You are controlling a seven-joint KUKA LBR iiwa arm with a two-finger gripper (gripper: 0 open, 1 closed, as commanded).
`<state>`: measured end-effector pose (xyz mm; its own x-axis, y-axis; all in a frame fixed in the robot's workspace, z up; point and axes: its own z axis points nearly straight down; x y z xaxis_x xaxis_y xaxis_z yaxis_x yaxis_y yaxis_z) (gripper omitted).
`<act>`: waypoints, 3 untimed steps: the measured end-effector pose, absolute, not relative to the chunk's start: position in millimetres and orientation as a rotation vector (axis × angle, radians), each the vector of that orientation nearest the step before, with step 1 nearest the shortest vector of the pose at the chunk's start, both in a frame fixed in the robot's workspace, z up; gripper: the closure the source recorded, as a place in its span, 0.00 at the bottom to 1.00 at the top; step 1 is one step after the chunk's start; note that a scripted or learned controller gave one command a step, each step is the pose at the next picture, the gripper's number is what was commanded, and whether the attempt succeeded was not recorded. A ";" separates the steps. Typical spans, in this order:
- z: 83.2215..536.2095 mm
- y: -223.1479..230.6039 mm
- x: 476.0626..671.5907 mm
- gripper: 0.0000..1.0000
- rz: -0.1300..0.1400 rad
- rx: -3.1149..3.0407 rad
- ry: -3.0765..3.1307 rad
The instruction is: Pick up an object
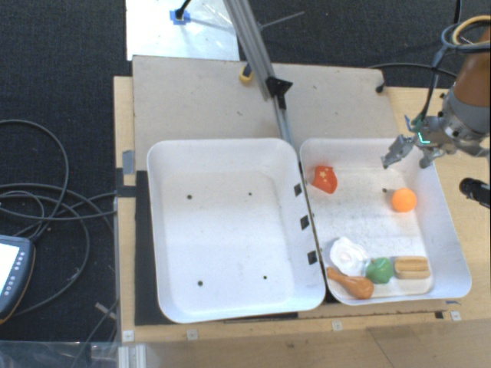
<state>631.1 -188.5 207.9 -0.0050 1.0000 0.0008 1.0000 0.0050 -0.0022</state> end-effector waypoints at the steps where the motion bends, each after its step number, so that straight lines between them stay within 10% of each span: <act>1: 210.0 -188.4 631.9 0.00 0.000 -2.215 -2.230; 3: 124.0 -193.7 636.8 0.00 0.002 -2.216 -2.225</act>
<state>636.8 -193.7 124.0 -0.0037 1.0000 0.0001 1.0000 0.0037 -0.0020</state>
